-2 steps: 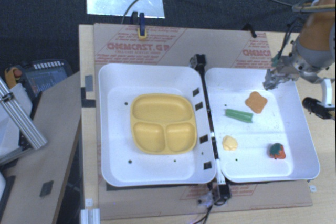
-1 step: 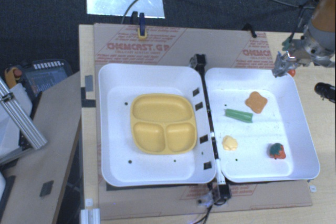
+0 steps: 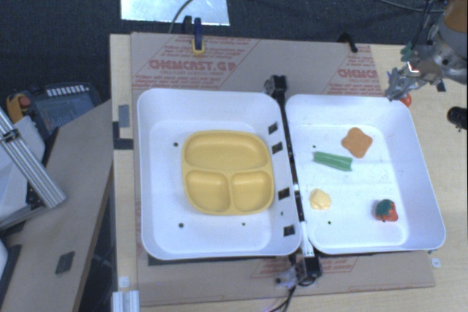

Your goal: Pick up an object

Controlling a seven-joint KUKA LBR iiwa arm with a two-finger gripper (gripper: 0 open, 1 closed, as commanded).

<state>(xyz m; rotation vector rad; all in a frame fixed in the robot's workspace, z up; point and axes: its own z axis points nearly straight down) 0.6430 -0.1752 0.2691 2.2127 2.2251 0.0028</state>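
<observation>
The claw (image 3: pixel 401 88) hangs at about two o'clock in the camera view, just past the far right corner of the right bin (image 3: pixel 420 157), with the grey arm (image 3: pixel 450 33) rising behind it toward the frame's edge. Whether its fingers are spread or pressed together I cannot tell; they are small and blurred, and nothing shows between them.

Inside the right bin lie four loose pieces, well apart from one another, which leaves room for a grasp on any of them. Nearest the claw, at about seven o'clock from it, sits an orange piece (image 3: pixel 357 142). Just beside that, toward eight o'clock, lies a green stick (image 3: pixel 333 161), tilted across the bin floor. Further on are a pale yellow lump (image 3: pixel 319 199) near the bin's inner wall and a red and green piece (image 3: pixel 386 210) at the near right.

The left bin (image 3: pixel 157 179) holds a yellow compartment tray (image 3: pixel 227 172), resting flat in its middle, likely as a drop-off place. Both bins sit on the surface (image 3: pixel 453 179).

No pick has begun, by my judgement.
</observation>
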